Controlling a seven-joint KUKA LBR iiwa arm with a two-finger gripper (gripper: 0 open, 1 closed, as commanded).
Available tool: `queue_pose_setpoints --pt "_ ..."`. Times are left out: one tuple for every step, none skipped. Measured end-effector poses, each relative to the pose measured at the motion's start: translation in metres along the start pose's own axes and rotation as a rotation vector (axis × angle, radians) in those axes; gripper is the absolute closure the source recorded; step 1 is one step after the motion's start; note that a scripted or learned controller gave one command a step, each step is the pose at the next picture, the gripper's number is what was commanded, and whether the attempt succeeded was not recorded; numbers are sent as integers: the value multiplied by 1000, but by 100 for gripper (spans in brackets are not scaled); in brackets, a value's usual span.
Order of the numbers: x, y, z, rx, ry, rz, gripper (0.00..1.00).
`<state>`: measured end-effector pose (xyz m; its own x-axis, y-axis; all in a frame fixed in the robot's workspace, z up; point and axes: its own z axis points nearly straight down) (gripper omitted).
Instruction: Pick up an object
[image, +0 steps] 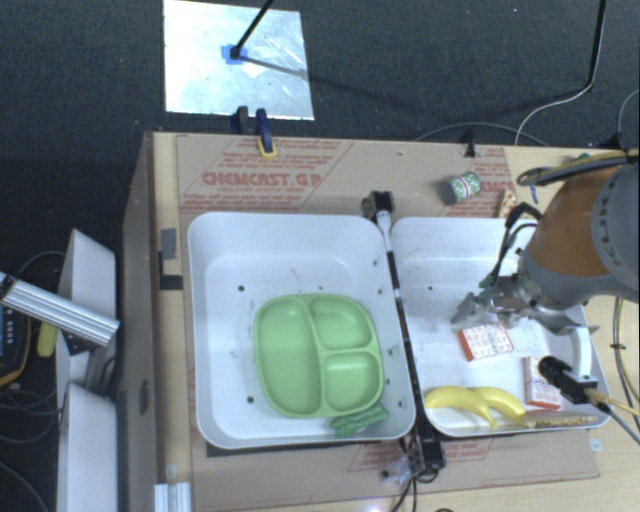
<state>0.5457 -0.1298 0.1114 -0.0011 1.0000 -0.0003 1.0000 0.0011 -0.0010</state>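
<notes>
Step in hand, by judgement: approach, nothing grasped. The two-finger gripper (478, 305) hovers low in the right white bin (440, 250); its opening cannot be told at this resolution. Just below it lies the small red-and-white card packet (486, 342), the likely target. Beyond: yellow banana (475, 403), then the far-side green divided plastic plate (318, 354). Next: descend squarely, avoiding the bin wall.

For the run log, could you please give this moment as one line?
hand low in right bin | near red-and-white box | banana at front | green plate in left bin
</notes>
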Motion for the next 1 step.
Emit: queue_pose_setpoints --pt "1 -2 22 -12 -4 0 0"
